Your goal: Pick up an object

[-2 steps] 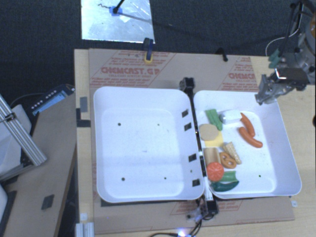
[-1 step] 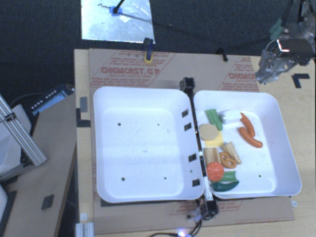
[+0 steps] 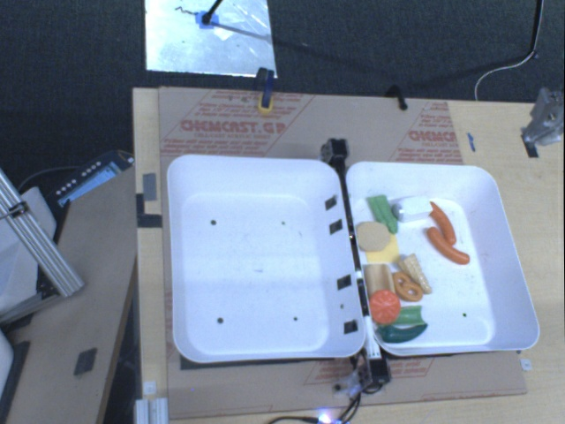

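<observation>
The right bin [image 3: 494, 263] holds several toy foods packed along its left side. Among them are a green piece [image 3: 381, 212], a white item [image 3: 411, 208], two orange-red sausages [image 3: 442, 223] [image 3: 449, 247], a tan bun [image 3: 372, 235] on a yellow slab [image 3: 385, 253], a pretzel [image 3: 408, 286], a red tomato [image 3: 385, 306] and a dark green pepper [image 3: 405, 330]. A grey metal part, seemingly my gripper [image 3: 542, 122], sits at the view's right edge, far above and to the right of the foods, off the bin.
The left bin [image 3: 256, 254] lies beside the right one, joined by a black hinge strip [image 3: 349, 254]. Both rest on cardboard [image 3: 238, 117] on the wooden bench. A shiny sheet [image 3: 207, 25] lies at the back, and a white cable [image 3: 508, 64] loops at top right.
</observation>
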